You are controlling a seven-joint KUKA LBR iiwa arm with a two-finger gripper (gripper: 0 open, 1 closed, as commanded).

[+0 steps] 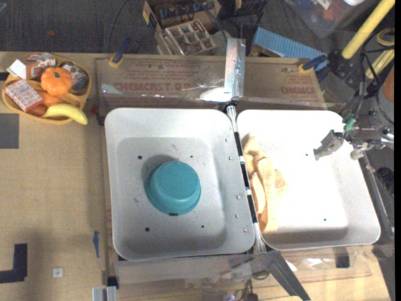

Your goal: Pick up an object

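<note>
A teal bowl [174, 187] lies upside down in the middle of the left bin [125, 137]. A tan and orange soft object [262, 184] is slumped along the left wall of the right bin [357, 224]. My gripper [328, 145] hangs over the right bin's upper right part, well to the right of the tan object and apart from it. Nothing shows in its grasp. The arm's wrist [366, 137] reaches in over the bin's right rim.
A yellow dish of toy food [45, 88] with a pumpkin and a banana sits on the bench at the far left. A cardboard wall [169, 80] runs behind both bins. Boxes and cables clutter the floor beyond.
</note>
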